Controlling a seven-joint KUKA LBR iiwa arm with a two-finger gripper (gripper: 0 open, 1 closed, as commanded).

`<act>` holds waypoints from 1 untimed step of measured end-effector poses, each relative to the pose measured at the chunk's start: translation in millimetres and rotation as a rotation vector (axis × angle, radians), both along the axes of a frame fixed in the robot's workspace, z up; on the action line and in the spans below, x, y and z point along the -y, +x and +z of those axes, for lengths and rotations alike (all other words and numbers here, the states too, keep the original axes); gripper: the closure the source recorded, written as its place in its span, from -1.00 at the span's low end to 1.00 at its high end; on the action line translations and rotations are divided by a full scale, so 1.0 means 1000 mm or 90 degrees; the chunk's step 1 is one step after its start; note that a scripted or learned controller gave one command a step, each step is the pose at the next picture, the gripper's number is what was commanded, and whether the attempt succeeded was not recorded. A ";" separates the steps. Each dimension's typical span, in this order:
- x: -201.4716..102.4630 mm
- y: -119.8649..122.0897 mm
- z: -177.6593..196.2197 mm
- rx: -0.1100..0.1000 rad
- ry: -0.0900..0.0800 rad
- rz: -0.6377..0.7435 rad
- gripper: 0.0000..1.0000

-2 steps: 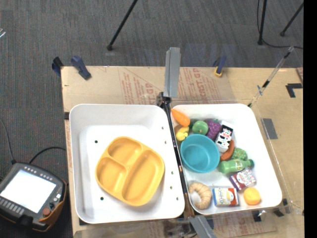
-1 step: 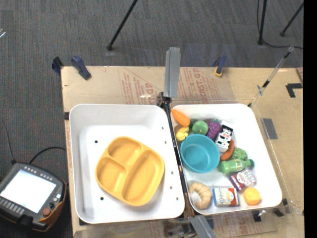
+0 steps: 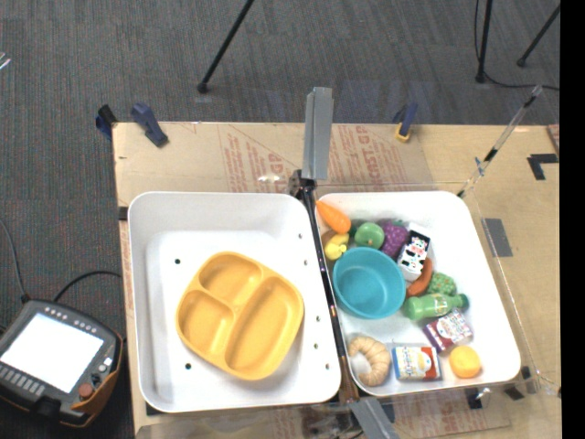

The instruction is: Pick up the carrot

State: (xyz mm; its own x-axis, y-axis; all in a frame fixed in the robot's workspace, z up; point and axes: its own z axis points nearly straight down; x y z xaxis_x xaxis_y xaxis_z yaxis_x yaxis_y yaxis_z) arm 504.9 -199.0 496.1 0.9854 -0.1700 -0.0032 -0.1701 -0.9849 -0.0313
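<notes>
Faintly, red lettering is seen on the bench [image 3: 366, 154], not legible. Carrot [image 3: 334, 216] is found in right bin's [image 3: 489, 273] back-left corner. Gripper state: can't be told.

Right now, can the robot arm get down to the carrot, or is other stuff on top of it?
Probably yes. The carrot lies uncovered in the back corner of the right bin, open from above. The bin wall and the green apple sit close by, so the fingers may have little room.

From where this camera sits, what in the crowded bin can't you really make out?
- Yellow toy: partly hidden behind the blue bowl, shape unclear.
- Small carton: label print too small to read.
- Carrot: its far end lies tight against the bin wall.
</notes>
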 end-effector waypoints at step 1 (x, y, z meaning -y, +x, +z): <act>-0.004 0.003 0.009 0.002 0.008 0.005 1.00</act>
State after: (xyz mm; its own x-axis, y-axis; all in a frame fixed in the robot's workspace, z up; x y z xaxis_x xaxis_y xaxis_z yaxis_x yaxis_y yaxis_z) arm 507.4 -195.4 505.0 0.9868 -0.1621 -0.0023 -0.1620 -0.9858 -0.0439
